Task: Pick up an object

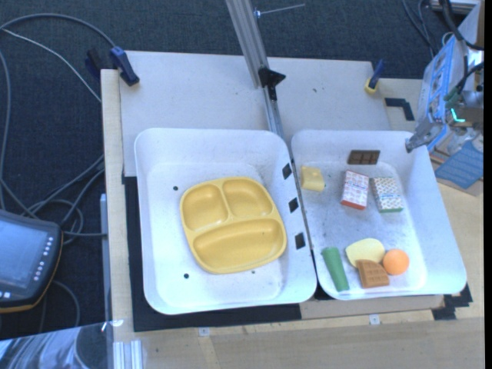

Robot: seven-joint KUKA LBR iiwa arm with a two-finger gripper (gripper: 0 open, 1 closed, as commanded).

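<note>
The right bin (446,229) holds several small items: a brown chocolate bar (363,157), a yellow block (312,179), a red-and-white box (354,190), a green-and-white box (388,194), a green cylinder (334,268), a pale yellow piece (364,250), an orange ball (395,262) and a brown cracker (373,274). My gripper (425,138) hangs over the bin's far right corner, apart from all the items, nearest the chocolate bar. I see nothing held in it.
A yellow divided plate (233,225) lies in the left bin (154,206). A slanted metal pole (246,21) rises behind the gap between the bins. Clamps (123,66) grip the board's far corners. Cables and a pendant (23,267) lie on the floor at left.
</note>
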